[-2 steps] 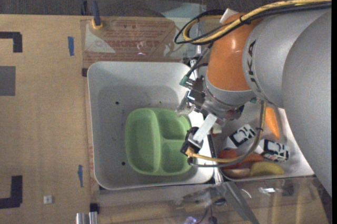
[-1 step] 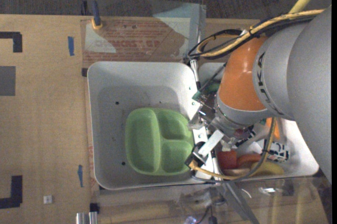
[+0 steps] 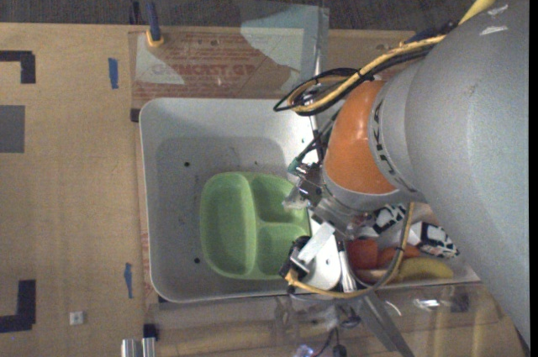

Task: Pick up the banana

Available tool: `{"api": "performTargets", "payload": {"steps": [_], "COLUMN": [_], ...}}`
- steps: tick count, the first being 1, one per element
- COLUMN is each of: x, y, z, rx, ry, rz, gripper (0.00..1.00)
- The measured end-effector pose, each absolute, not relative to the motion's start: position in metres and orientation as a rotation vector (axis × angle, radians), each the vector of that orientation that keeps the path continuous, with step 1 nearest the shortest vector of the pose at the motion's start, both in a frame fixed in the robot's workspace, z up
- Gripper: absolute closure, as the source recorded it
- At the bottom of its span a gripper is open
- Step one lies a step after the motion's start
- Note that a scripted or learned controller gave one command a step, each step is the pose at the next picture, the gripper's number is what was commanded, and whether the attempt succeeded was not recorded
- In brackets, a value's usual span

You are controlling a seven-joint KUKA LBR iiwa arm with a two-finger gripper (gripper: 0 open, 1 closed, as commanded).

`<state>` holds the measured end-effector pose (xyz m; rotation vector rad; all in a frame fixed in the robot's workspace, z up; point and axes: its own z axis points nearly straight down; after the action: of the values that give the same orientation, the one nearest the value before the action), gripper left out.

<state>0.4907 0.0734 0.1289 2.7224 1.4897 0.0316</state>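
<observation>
The yellow banana [image 3: 426,269] lies near the front edge of the right bin [image 3: 458,273], partly hidden by the arm. A red round fruit [image 3: 366,252] touches its left end. My grey arm with its orange band [image 3: 357,149] covers most of that bin. The gripper [image 3: 329,261] hangs low by the wall between the two bins, just left of the red fruit and a short way left of the banana. I see nothing held in it.
A green divided plate [image 3: 248,223] sits in the left bin [image 3: 150,179], close to the gripper. A black-and-white patterned thing [image 3: 424,236] lies just behind the banana. A yellow cable [image 3: 395,259] loops down over the fruit.
</observation>
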Motion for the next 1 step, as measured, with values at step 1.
{"api": "performTargets", "payload": {"steps": [1], "x": [0.4974], "y": [0.0699], "z": [0.1202], "rx": [2.881], "ry": [1.111], "rz": [0.05], "gripper": [0.0]}}
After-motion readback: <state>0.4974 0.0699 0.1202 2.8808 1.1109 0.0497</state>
